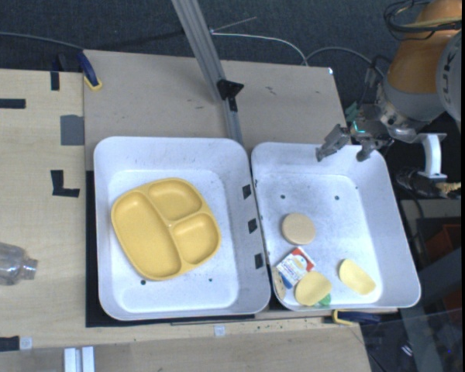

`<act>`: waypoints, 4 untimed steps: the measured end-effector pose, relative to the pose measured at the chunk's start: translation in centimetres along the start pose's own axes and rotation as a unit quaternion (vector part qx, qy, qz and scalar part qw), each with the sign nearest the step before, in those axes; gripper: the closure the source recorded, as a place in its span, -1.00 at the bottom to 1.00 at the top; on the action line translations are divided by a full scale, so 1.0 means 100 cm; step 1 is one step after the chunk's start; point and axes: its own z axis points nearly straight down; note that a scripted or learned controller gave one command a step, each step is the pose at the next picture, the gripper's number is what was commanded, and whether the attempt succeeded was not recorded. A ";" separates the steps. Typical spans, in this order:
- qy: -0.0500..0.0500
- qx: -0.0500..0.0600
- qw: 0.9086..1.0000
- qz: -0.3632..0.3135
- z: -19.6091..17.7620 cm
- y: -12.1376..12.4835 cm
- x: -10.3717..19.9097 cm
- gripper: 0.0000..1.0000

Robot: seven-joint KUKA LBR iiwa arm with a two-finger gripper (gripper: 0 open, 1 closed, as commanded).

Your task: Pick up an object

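Closest to me, in the right bin [387, 200], lie a yellow lump [312, 288], a second lump [356, 277] and a small packet [293, 267]. A tan disc [298, 228] sits just behind them, by itself. Behind the disc, over the bin's back rim, I see my tool [346, 146], spread wide with nothing in it. I think I'm just starting the reach. Next I must swing forward over the disc and go down.
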 end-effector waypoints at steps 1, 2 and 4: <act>-0.001 0.004 1.000 0.002 0.106 0.051 -0.047 -1.00; 0.007 0.019 1.000 0.003 0.146 0.049 -0.061 -1.00; 0.005 0.013 1.000 0.001 0.148 0.044 -0.059 -1.00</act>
